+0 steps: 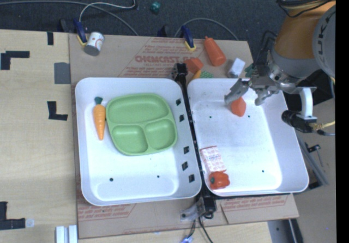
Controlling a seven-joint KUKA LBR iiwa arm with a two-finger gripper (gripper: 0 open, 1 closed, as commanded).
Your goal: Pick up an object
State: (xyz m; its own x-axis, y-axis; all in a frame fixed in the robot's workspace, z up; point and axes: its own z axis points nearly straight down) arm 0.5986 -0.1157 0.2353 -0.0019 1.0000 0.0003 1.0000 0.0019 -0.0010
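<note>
My gripper [247, 97] hangs over the far part of the right bin [283, 149], its two grey fingers [235, 92] spread apart, so it stands open. A small orange-red object [238, 107] lies on the bin floor just below the left finger's tip, touching or nearly touching it, and is not between the fingers. Near the bin's front edge sit a red round object [218, 180] and a white-and-red packet [211, 157]. The left bin [87, 155] holds a toy carrot [99, 120] beside a green divided plate [143, 123].
Behind the bins on the cardboard lie an orange bottle-shaped toy [214, 51], a smaller orange piece [194, 65], a white block [237, 66] and a small can [94, 43]. A black divider [188, 122] runs between the bins. The arm [302, 24] fills the upper right.
</note>
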